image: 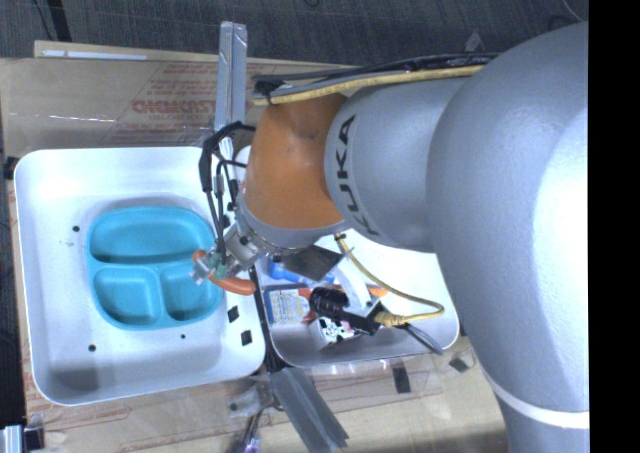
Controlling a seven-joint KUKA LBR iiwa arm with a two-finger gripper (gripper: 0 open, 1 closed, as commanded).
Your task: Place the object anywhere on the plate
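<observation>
A blue plate (150, 266) with three compartments lies in the left white bin (50, 341). My gripper (222, 263) hangs at the plate's right rim, close to the wall between the two bins. It is shut on a small orange object (236, 283) with a greenish end (205, 263). That object sticks out below the gripper tip and reaches from over the plate's edge to over the dividing wall. The big grey arm and its orange band (290, 171) hide most of the right bin.
In the right bin (420, 341), under the arm, lie a blue-and-white packet (285, 303), a dark grey flat thing (315, 261) and a small white-and-red item (335, 333). A cardboard sheet (120, 91) lies behind the bins.
</observation>
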